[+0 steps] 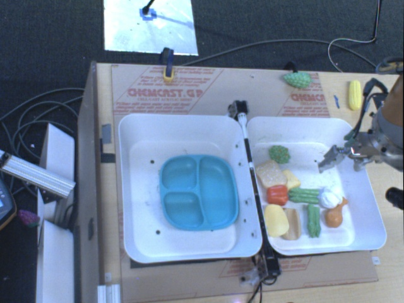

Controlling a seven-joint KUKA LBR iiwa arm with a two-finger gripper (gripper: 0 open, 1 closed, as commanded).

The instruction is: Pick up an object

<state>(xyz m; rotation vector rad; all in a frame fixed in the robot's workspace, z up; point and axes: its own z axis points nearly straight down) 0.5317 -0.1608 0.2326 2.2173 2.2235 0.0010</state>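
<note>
The right bin (369, 232) holds several toy foods: a green broccoli (278, 153), a beige bread piece (270, 173), a red tomato (277, 194), green beans (305, 195), a white piece (329, 198), an orange drumstick (334, 215) and a yellow lump (276, 219). My gripper (341, 164) hangs over the bin's right side, above and just behind the white piece. Its fingers are spread, and nothing sits between them.
The left bin (136, 144) holds a blue divided plate (199, 191). On the bench behind the bins lie a green toy (298, 79) and a corn cob (355, 95). A yellow clamp (168, 65) stands at the back edge. Cables lie on the floor to the left.
</note>
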